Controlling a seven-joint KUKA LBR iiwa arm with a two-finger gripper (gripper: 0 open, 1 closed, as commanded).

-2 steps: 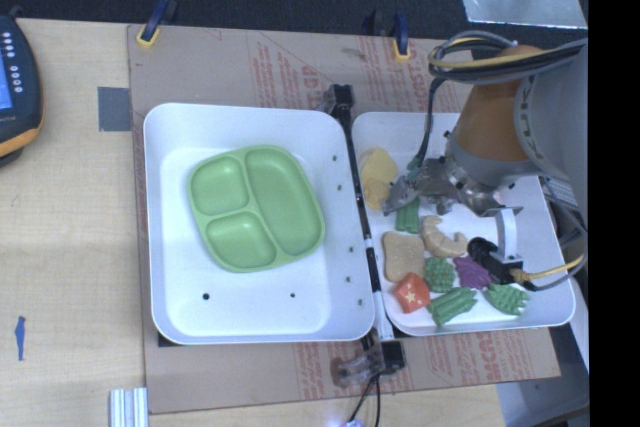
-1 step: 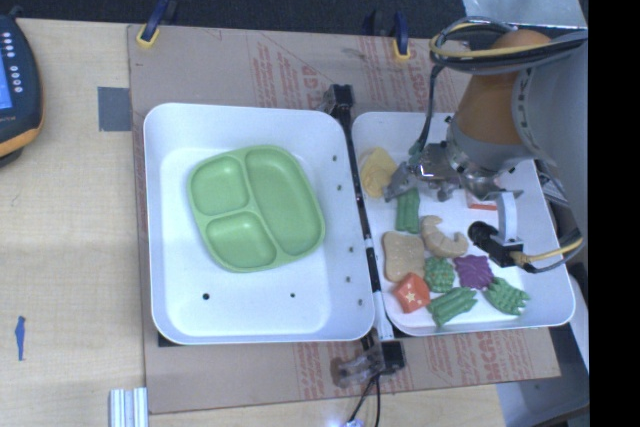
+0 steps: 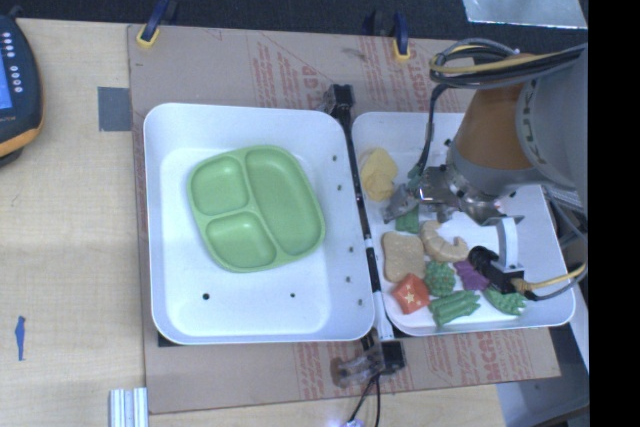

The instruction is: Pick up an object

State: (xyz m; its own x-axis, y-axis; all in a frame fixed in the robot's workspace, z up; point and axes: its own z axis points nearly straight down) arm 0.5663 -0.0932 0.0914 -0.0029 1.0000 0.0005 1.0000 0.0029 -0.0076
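Toy food (image 3: 432, 267) lies crowded in the right bin (image 3: 553, 233). My pincer (image 3: 412, 199) hangs low over the pile's upper edge; I cannot tell its state. Tightly packed pieces could make a grasp slip.

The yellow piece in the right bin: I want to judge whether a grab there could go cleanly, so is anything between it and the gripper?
Nothing visible does. The yellow piece lies bare near the bin's left wall, and the gripper hangs just beside it, toward the other toy foods.
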